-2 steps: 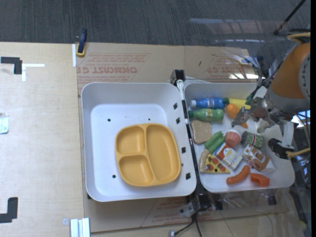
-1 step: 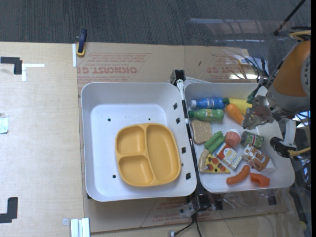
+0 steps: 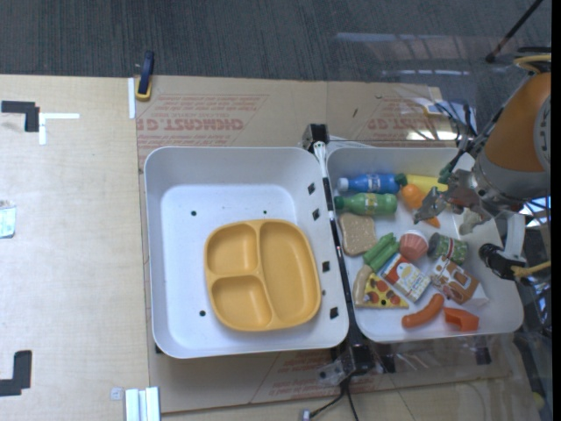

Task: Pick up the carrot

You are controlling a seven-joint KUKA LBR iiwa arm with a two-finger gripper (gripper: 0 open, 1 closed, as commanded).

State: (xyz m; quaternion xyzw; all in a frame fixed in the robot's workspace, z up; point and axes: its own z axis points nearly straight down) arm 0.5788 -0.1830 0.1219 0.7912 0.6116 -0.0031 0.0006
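The two bins [image 3: 166, 261] look like smooth white plastic with a faint sheen. In the left one the yellow divided plate [image 3: 261, 273] appears matt plastic. At three o'clock, the toy food reads as moulded plastic: the carrot [image 3: 462, 319] dull orange, the blue bottle [image 3: 368, 182] and green bottle [image 3: 368, 203] glossier. The bench [image 3: 70, 261] is pale wood-look laminate, with rough brown cardboard [image 3: 228, 112] at twelve o'clock, under the bins.

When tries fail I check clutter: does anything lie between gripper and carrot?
A small can and a food box lie between the gripper and the carrot at the bin's near right corner. Nothing covers the carrot; a sausage lies beside it.
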